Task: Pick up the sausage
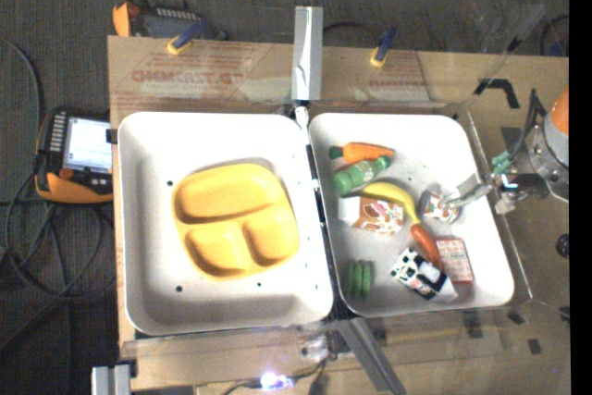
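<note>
A: Where is the sausage (425,243)?

B: Right bin (481,157), lower centre, small and reddish-orange, touching the red carton (454,258) and just above the black-and-white carton (415,272). Long axis runs 11 to 5 o'clock.

A: Claw (442,205)?

B: Near the bin's middle, over a small silvery item. Sausage lies at about 7 o'clock from it, close. Spread or pressed together: cannot tell. Nothing visibly pinched.
</note>
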### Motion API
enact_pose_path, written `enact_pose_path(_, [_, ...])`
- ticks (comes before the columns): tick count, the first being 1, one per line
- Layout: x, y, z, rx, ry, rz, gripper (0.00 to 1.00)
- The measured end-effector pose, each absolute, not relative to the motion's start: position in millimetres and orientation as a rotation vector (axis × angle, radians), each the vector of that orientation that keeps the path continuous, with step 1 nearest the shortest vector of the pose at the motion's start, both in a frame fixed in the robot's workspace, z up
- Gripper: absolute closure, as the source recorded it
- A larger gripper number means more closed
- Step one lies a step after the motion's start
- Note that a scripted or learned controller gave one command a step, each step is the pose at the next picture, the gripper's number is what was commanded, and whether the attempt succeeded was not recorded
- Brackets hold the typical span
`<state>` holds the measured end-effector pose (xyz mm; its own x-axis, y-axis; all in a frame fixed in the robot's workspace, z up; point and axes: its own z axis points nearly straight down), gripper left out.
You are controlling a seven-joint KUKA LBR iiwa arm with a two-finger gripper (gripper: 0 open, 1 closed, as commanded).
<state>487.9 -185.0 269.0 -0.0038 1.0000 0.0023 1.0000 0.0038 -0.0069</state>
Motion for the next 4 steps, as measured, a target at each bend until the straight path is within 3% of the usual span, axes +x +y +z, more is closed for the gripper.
enact_pose_path(1, [485.0, -210, 274, -2.203, -2.23, 0.003, 0.0])
enact_pose_path(2, [517.3, -183, 108, -2.183, -2.248, 0.005, 0.0])
enact_pose_path(3, [515.6, -180, 88, -2.317, -2.127, -0.005, 0.0])
enact_pose_path(4, [516.6, -181, 95, -2.317, -2.129, -0.003, 1.0])
